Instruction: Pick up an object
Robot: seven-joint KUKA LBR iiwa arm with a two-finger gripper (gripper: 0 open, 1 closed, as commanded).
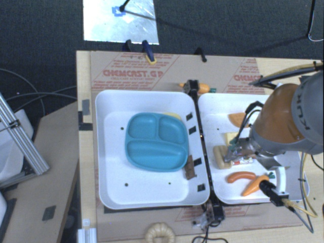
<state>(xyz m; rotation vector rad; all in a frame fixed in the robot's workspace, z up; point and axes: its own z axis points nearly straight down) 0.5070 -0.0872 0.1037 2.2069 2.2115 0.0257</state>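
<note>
The arm reaches into the right bin (217, 105) from the right, its orange band over the bin's middle. My gripper (234, 156) hangs low over a tan, bread-like piece (220, 156) near the bin's left side. An orange sausage shape (240, 176) and an orange carrot-like piece (254, 185) lie just in front of it. An orange wedge (236, 119) lies behind, toward the back of the bin. A pale yellow piece (231, 137) shows beside the wrist.
The left bin (109, 135) holds a blue divided plate (156, 141) and a small brown item (190, 169) near the divider. Black clips line the divider between the bins. Cables run at the bench's front right.
</note>
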